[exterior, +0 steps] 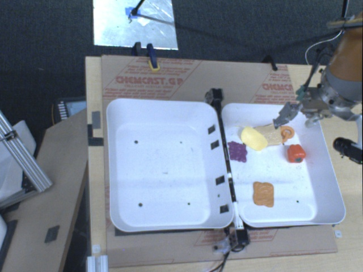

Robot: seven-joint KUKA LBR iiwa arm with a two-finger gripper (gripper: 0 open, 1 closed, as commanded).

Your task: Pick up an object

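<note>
Nearest to me, along the front edge of the bench, I see a small dark clamp [238,239] where the two bins meet. Just behind it the right bin [326,200] holds all the loose pieces. The closest of them is a flat orange-brown cracker-like piece [263,194] lying on the bin floor toward the front, well apart from the rest. Farther back and to the right I see a small red pepper-like object [295,153], and on the left side, near the divider, a purple grape cluster [237,151]. Behind the grapes sits a yellow lemon-shaped object [253,139], touching a tan piece [271,135] that runs off to its right, with a small orange ring [287,132] at that piece's far end. The left bin [116,152] lies beside all this, its white floor showing a few dark dots. The gripper [282,118] hangs over the back part of the right bin, just above the tan piece and the ring, its grey wrist reaching in from the right under the orange band of the arm [347,61]. I cannot tell whether its jaws are spread or pressed together, and I see nothing between them. Farthest off, past the brown board [170,75] under the bins, a shiny metal sheet [135,16] lies on the dark floor.
</note>
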